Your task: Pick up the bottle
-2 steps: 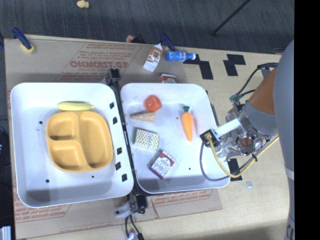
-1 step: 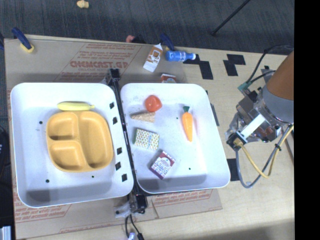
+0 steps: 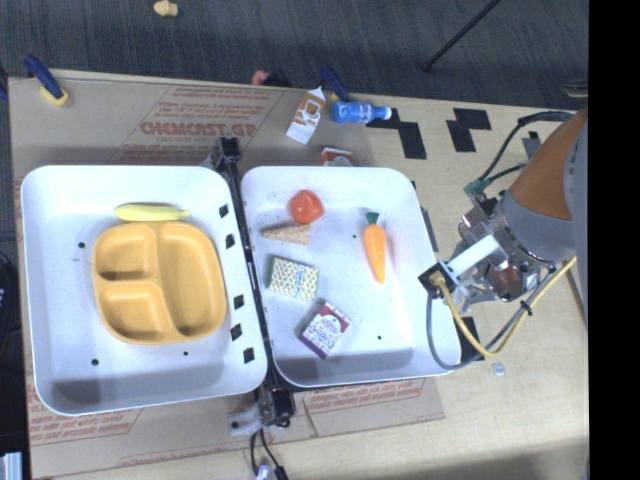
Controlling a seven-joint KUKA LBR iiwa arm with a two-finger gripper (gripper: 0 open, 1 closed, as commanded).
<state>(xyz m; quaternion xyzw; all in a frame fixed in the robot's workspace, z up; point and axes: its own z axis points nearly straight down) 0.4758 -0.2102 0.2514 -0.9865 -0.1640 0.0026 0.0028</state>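
Pick not begun: small blue plastic bottle [image 3: 357, 113] lies on the worktop [image 3: 520, 418] beyond the right white bin [image 3: 400, 318], well apart from the hand [image 3: 490, 276]; hand state cannot be told.

Floor [image 3: 300, 18]: dark grey carpet, ribbed weave, across the top. Small tan scrap [image 3: 165, 8] lies on it, upper left. Thin dark pole [image 3: 480, 20] slants over it, upper right. Bench [image 3: 520, 408]: pale tan top, brown printed cardboard [image 3: 190, 123] laid flat, black tape marks [image 3: 468, 128] near the back edge. Light even, shadows soft.
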